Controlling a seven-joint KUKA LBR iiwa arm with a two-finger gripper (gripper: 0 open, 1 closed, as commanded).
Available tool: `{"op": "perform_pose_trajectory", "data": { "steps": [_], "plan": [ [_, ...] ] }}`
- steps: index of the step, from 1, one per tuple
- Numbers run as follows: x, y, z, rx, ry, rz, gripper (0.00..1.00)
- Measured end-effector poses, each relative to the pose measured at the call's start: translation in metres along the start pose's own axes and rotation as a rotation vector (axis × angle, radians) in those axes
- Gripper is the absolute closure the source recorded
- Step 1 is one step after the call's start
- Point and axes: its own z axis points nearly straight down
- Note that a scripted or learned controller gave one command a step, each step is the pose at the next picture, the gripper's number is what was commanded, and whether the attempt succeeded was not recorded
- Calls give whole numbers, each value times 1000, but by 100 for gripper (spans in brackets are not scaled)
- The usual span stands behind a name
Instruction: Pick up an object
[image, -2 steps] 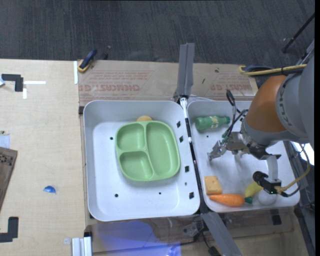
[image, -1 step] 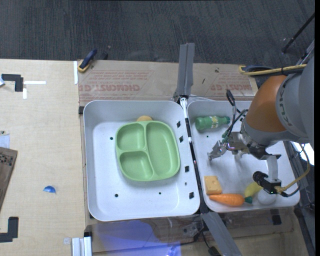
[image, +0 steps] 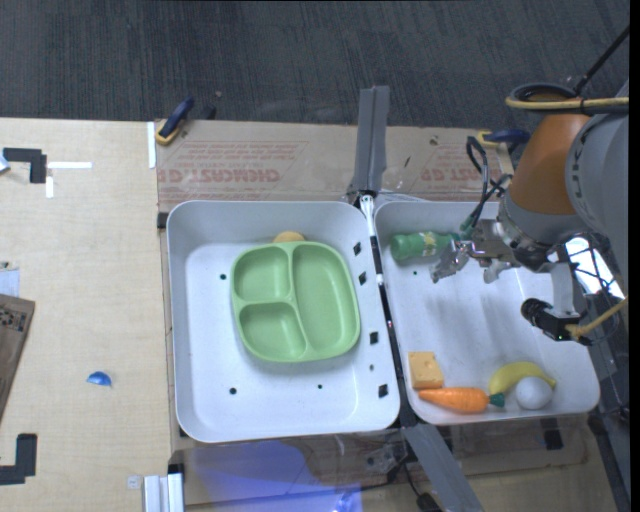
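You see two-finger metal gripper over right white bin, just beside green plastic bottle at far wall. Claw state: cannot tell, blurred. Small yellow item mostly hidden behind green divided plate.

We are looking down on a robotics lab: a grey and orange arm is reaching over two white bins sitting on a plywood tabletop, cardboard is lining the back edge, and cables are trailing beside toy food.
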Motion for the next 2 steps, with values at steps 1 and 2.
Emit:
{"op": "perform_pose_trajectory", "data": {
  "steps": [1, 2],
  "plan": [
    [-18, 64, -42, 0, -1, 256, 0],
    [-18, 64, -129, -1, -1, 41, 0]
  ]
}}
